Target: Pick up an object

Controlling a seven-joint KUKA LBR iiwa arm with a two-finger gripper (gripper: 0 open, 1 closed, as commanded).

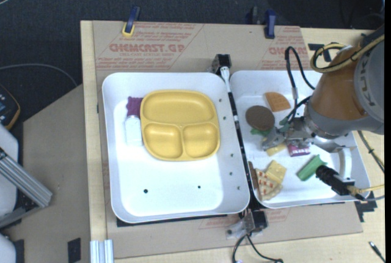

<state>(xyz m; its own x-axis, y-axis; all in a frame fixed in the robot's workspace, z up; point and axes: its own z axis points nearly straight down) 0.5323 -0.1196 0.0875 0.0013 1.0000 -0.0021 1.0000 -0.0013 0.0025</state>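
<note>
The right bin [305, 199] holds several small items. A brown disc [259, 116] and a tan wedge [278, 101] lie toward the back. A green block [308, 167], a yellow piece [277, 170] and a red-checked piece [264, 183] lie toward the front. My gripper [285, 134] is low in the middle of this bin, just right of the brown disc. A small purple item [298, 149] and a pale yellow item [274, 147] lie right beside it. The wrist hides whatever is directly under it.
The left bin [111, 133] holds a yellow divided plate [180, 124], with a purple item [133, 106] and a white item [132, 131] at the plate's left. The arm's orange band [336, 96] and black cables hang over the right bin's right side.
</note>
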